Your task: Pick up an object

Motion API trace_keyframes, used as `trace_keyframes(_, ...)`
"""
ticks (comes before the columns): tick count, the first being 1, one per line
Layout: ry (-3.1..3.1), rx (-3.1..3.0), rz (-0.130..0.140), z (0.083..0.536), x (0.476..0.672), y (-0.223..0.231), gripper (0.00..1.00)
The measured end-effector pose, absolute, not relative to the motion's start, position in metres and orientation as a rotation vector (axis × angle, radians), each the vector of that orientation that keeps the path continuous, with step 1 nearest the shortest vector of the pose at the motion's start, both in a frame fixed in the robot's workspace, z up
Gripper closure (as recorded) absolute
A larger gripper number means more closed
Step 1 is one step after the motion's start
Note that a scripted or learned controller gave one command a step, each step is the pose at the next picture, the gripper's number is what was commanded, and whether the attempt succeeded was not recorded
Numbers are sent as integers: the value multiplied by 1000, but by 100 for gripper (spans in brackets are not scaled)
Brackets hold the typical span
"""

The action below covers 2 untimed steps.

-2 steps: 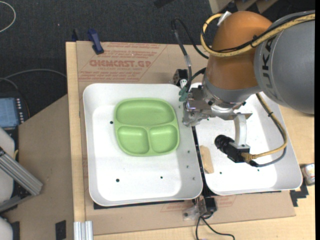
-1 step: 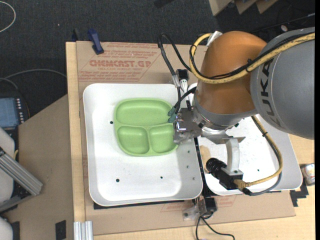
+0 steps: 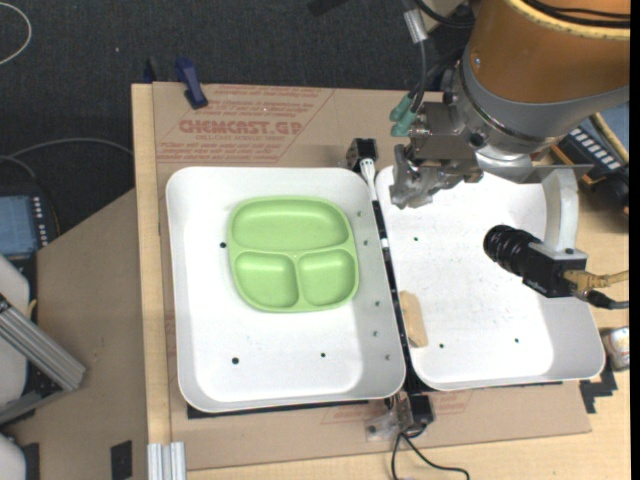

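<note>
Green divided plate (image 3: 293, 253) sits flat in left bin (image 3: 200, 348) — gripper (image 3: 410, 193) hovers over right bin's (image 3: 480, 358) far-left corner, apart from the plate, right of it. Gripper state — can't tell.

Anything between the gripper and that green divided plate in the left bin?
Only the raised rims where the two bins meet. The gripper is at the right bin's upper left corner, and the green plate lies alone in the left bin, uncovered.
</note>
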<state>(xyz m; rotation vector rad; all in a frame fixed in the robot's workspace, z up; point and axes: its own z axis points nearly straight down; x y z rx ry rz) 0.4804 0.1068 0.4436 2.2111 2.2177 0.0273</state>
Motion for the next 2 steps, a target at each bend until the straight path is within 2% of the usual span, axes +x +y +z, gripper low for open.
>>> trace_keyframes(1,2217,2229,-6,414,479,64,100)
trace_keyframes(2,2221,2218,7,449,480,73,100)
